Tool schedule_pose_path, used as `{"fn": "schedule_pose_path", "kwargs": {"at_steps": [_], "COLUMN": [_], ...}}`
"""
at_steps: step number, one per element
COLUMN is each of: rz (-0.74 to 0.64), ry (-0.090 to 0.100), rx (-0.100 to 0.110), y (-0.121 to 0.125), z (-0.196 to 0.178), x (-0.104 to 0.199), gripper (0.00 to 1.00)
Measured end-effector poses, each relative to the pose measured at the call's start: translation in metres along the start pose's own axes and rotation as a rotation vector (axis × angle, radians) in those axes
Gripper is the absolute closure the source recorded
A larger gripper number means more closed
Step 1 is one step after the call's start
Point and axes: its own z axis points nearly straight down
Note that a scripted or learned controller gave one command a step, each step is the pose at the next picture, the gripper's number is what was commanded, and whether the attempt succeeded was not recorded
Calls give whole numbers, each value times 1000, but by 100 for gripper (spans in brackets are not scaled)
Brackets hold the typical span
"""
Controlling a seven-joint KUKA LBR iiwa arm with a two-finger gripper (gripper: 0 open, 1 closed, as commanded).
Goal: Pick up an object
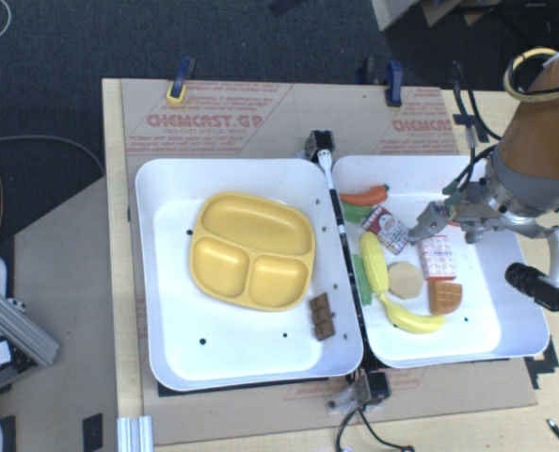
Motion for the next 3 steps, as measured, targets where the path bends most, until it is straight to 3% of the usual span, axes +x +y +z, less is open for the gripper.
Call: {"fn": "schedule_pose_path", "kwargs": {"at_steps": [2, 3], "rz": [1, 5], "ry": [2, -8], "rx": [7, -8], "y": [-12, -9], "z": [91, 120], "x": [6, 2], "gripper": [0, 0]}}
